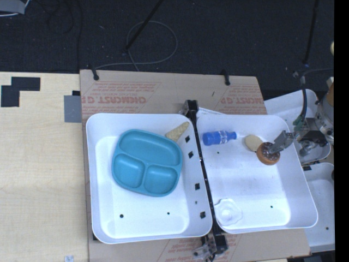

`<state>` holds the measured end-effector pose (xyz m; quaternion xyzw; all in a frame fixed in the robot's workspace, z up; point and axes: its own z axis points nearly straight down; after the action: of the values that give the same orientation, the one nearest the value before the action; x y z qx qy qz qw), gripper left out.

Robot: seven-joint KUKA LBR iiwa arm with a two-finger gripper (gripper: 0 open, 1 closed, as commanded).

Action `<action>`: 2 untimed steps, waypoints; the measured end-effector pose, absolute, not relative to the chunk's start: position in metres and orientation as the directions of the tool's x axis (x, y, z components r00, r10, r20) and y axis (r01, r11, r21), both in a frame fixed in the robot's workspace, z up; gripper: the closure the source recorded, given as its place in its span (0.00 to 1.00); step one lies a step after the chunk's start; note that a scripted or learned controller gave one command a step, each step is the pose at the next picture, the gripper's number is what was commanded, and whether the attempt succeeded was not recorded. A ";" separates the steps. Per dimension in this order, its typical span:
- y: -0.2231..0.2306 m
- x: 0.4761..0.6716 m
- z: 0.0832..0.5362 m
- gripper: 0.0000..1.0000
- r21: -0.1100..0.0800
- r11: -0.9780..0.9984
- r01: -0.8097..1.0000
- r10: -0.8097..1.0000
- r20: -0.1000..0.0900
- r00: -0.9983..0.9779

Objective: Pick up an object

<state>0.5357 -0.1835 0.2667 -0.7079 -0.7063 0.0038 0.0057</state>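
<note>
Reaching into the right bin (pixel 305 212), my end effector (pixel 279 143) sits against the brown round object (pixel 268 155); grip state unclear, nothing lifted, so the pick remains undone.

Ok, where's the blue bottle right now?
In the camera view the blue bottle lies on its side in the right bin, near its far-left corner, just left of a small beige object.

Even overhead light, soft shadows, slightly blurry.
</note>
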 end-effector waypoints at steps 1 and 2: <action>-0.183 0.538 0.273 0.00 -0.003 0.000 1.000 1.000 0.001 0.000; -0.187 0.528 0.215 0.00 -0.009 0.000 1.000 1.000 0.002 0.000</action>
<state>0.5284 -0.1874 0.2152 -0.7073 -0.7069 0.0021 0.0039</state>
